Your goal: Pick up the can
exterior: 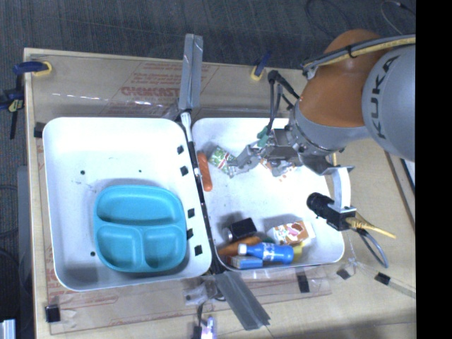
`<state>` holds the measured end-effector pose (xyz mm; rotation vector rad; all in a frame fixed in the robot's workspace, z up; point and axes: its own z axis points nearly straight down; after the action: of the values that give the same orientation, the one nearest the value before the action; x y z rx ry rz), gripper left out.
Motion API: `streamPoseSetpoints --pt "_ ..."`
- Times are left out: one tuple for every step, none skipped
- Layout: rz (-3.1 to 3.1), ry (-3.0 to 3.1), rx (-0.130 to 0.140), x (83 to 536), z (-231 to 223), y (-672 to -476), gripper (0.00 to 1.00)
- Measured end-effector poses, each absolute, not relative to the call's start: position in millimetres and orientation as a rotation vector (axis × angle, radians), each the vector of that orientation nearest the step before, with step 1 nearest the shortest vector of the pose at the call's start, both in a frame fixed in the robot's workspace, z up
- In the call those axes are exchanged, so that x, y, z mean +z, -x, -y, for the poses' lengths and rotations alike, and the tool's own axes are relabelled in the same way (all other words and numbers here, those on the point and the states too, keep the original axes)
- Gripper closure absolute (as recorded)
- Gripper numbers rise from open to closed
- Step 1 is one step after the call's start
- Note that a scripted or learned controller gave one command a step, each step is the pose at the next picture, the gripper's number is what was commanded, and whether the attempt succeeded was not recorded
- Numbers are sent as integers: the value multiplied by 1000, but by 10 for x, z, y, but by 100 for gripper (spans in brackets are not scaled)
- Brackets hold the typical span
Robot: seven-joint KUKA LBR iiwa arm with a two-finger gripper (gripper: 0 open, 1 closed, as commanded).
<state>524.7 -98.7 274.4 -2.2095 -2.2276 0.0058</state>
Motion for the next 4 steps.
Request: streamPoseSetpoints --pt "2106 2328 7 2583 576 -6004 0" --pt "1988 2427 9 1515 1022 -6050 0" --pt "2012 2431 -12 1130 1093 -6151 0" --pt "2015 2423 -6 1211 1085 -6143 100"
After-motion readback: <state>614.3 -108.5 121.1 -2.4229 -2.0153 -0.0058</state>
